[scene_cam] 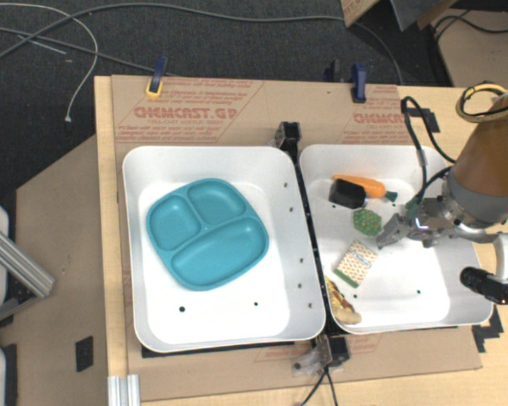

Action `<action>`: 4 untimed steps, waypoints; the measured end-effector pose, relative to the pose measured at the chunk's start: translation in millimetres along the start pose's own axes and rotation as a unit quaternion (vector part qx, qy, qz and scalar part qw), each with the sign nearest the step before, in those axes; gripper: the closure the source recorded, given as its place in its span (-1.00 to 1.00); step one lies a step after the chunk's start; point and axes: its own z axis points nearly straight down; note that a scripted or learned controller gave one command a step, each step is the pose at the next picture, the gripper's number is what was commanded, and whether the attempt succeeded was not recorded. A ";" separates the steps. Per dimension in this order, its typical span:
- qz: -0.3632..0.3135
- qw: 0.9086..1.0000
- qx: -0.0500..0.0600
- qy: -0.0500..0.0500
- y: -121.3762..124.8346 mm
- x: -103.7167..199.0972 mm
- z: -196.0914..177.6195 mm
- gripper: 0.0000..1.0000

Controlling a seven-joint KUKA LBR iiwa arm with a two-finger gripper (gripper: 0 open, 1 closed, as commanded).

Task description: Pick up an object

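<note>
The claw (395,229) hung over the right bin's (423,299) right side; whether open, I couldn't tell. The green ball (367,222) lay just left.

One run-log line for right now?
gripper: low in right bin, nothing seen held | nearest: green object | left bin: blue divided plate

Glossy white plastic bins (212,163), matt teal plastic plate (207,233), brown cardboard bench (237,108)
</note>
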 end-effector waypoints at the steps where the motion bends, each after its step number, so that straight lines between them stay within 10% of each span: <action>1: 0.001 1.000 0.000 0.000 1.2 -9.7 51.2 -1.00; 2: 0.000 1.000 -0.004 0.001 3.6 -9.3 63.3 -1.00; 3: 0.000 1.000 -0.007 0.001 6.2 -7.8 50.4 1.00; 4: 0.000 1.000 -0.005 -0.002 3.0 -6.1 6.3 1.00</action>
